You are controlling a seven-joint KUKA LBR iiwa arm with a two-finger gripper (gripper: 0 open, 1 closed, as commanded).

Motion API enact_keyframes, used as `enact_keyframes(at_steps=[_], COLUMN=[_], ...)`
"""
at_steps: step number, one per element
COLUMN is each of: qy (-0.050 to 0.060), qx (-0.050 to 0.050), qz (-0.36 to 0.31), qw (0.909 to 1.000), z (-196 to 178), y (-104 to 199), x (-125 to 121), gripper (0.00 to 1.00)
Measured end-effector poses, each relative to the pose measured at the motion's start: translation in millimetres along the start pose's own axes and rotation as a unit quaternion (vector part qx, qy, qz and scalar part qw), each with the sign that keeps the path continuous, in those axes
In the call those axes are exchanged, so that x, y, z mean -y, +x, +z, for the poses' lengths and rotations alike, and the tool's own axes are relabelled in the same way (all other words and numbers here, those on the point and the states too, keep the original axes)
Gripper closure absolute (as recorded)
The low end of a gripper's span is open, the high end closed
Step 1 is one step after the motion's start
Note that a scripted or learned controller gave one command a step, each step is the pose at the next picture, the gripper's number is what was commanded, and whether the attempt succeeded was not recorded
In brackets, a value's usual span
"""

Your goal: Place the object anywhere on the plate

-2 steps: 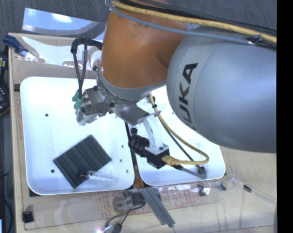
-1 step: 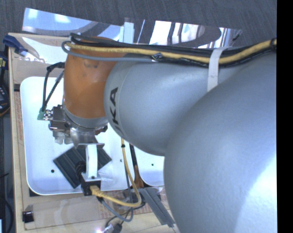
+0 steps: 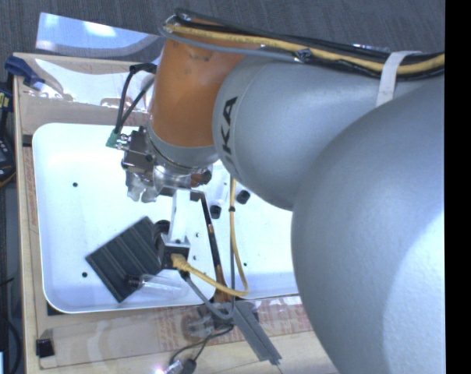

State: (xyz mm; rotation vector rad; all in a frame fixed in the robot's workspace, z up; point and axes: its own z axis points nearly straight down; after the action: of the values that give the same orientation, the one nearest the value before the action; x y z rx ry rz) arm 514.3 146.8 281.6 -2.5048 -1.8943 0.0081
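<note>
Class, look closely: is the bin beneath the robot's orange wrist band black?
No, the bin lying under the orange band is white.

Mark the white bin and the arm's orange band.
white bin (image 3: 64, 232): camera view, bare floor near its left wall.
orange band (image 3: 185, 84): camera view, middle of its curved side.

The arm (image 3: 352, 193) covers the white bin's (image 3: 64, 224) right part.
</note>
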Motion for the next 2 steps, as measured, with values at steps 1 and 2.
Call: enact_keyframes(at_steps=[1,2], qy=[-0.003,0.001], qx=[-0.003,0.0], qz=[-0.172,-0.112], qw=[0.9851,0.9937], z=[-137,7], y=[1,47], x=[41,54], gripper=[1.0,1.0])
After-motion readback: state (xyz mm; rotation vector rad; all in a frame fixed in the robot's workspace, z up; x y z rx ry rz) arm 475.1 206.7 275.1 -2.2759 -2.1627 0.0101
